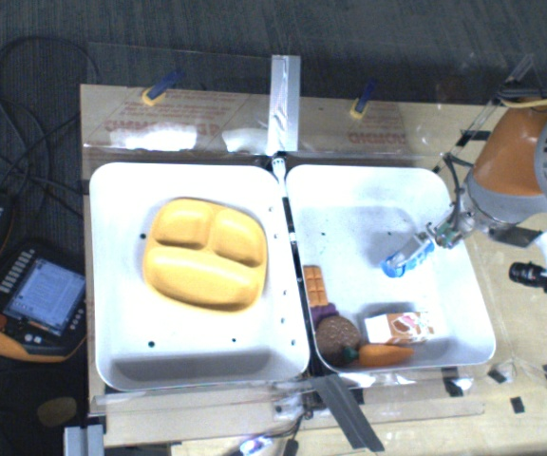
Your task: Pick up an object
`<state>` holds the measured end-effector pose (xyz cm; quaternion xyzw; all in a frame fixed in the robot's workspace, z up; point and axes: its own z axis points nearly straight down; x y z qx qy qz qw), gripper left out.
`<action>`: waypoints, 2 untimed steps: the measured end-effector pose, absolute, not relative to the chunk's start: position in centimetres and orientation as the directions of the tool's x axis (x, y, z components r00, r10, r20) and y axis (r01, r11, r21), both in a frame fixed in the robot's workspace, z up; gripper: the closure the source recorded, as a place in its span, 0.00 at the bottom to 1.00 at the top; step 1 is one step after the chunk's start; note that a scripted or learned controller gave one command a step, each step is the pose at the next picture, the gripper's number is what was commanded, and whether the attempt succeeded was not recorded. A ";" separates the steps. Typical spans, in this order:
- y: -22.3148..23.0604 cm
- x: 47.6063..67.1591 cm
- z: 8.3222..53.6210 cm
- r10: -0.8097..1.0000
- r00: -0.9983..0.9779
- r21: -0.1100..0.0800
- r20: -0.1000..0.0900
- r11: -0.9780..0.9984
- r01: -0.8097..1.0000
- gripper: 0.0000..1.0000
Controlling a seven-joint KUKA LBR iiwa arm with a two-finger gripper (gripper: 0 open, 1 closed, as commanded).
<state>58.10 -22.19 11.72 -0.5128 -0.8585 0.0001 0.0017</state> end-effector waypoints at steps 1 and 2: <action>-17.2 56.7 21.8 0.862 -0.507 -0.001 0.002 0.507 0.862 1.00; -11.2 52.1 20.8 0.865 -0.501 -0.005 0.003 0.501 0.865 1.00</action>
